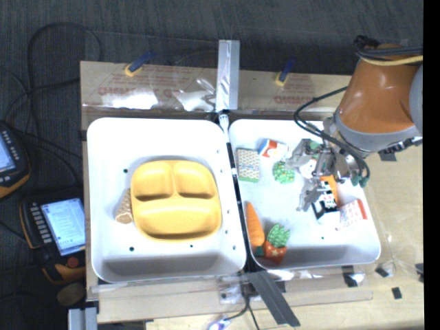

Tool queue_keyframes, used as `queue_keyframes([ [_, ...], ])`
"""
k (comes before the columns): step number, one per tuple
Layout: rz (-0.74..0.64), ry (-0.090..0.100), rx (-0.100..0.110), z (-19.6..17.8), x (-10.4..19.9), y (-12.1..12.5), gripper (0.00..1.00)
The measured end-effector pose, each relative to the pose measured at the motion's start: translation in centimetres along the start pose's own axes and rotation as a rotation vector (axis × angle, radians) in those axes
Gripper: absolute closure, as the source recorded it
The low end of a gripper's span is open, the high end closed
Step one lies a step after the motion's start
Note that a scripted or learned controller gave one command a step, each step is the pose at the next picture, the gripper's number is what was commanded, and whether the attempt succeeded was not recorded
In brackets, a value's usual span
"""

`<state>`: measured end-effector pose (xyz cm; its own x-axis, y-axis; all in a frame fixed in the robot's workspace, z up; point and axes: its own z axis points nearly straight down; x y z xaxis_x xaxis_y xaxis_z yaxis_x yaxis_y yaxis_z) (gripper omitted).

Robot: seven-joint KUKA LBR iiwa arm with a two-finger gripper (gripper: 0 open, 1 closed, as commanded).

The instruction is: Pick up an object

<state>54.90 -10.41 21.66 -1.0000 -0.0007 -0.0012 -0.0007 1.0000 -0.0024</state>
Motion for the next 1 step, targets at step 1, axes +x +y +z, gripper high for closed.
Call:
queue_keyframes([
  [1,-0.056,-0.002,0.001,12.38,-8.06,-5.34,0.0],
])
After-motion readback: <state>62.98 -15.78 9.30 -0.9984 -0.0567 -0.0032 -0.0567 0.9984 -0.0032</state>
